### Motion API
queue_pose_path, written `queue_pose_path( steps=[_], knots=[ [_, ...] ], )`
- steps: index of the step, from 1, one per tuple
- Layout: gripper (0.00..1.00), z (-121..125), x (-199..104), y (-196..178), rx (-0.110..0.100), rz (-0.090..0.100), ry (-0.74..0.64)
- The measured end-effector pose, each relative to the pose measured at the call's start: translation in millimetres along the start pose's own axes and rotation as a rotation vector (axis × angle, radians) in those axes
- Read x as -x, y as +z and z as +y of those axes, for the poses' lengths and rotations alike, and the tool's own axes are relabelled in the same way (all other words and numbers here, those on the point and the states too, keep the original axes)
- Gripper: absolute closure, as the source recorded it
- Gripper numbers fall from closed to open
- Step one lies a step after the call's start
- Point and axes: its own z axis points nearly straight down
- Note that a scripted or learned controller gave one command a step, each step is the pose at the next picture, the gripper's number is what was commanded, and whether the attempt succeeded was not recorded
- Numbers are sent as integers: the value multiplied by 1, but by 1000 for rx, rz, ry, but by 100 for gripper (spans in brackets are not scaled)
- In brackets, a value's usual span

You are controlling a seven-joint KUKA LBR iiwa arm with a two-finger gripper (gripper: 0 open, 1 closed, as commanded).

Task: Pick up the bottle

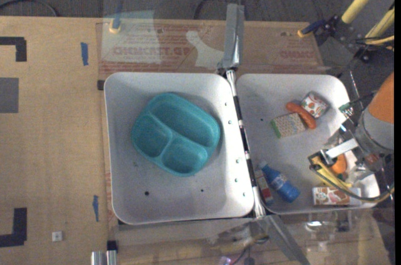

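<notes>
The bottle [280, 183] is small and blue with a red cap and lies on its side in the right bin [263, 101], near that bin's front left corner. My gripper [333, 162] hangs low over the right side of the same bin, to the right of the bottle and apart from it. A small orange object [339, 165] sits right at the gripper, partly hidden by it. The arm's grey wrist and orange band [383, 108] rise at the right edge.
The right bin also holds a green box [288, 125], an orange sausage-shaped toy [301, 114], a small can [315, 104] and a flat carton [330, 196] at the front right. A teal divided plate [177, 132] lies in the left bin [125, 182].
</notes>
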Motion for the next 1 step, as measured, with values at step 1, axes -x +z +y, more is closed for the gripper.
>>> queue_pose_path(
  steps=[1],
  knots=[
    [0,-40,-61,-23,-4,-4,-52]
  ],
)
